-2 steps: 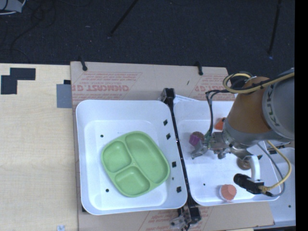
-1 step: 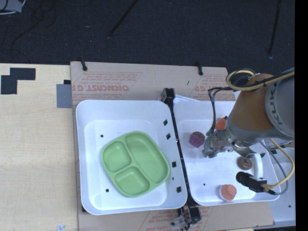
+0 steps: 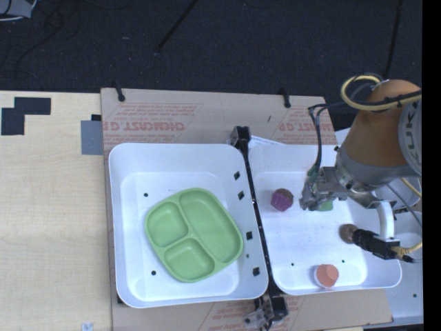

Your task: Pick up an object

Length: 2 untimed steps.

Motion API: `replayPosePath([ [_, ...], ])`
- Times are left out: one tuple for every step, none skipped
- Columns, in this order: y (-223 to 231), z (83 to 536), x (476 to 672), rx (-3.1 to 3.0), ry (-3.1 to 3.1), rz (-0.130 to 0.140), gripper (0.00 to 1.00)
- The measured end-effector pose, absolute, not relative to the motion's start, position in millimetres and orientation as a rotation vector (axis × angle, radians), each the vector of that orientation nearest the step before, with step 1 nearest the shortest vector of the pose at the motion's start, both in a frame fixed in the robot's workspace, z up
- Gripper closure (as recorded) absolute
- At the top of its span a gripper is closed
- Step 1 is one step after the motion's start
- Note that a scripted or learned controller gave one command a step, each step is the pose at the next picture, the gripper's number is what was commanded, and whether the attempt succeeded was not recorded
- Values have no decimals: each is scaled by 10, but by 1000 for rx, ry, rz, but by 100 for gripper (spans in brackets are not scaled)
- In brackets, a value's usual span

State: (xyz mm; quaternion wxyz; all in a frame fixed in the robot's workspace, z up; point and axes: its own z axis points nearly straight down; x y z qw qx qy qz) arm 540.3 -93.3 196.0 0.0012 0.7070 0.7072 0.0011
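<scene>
Orange round thing: nearest the camera, in the right bin. It lies well off the green plate on the arm's side, alone on the bin floor.
Green plate: three compartments, lying flat in the left bin and turned at a slant to the bin walls.
Purple lump: the likeliest thing to pick. It sits beyond the plate's far corner on the arm's side, across the two bin walls, on the floor of the right bin, well apart from the orange round thing.
Hand: as far back as the purple lump, on the side of it away from the plate. It is just beside the lump, not around it.
Hand state: cannot tell whether it is apart or together. Nothing can be made out in its grip.
Green patch: at the hand; too small to tell what it is.
Cardboard sheet: under both bins, showing farthest back behind the plate.
Step in hand: by my reading the approach, with the hand lined up beside the lump and no grasp made.
Next move: it calls for a short shift toward the plate to bring the hand over the lump, then a descent and a closing.
Axis of the lump: chunky, about as wide as it is long, with no clear long axis or pointing end. The closing direction probably matters little.
</scene>
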Motion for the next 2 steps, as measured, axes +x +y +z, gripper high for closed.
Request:
replayPosePath([
  [-945,2310,5409,2221,2221,1,100],
  [-350,2224,5332,2221,2230,-2,100],
])
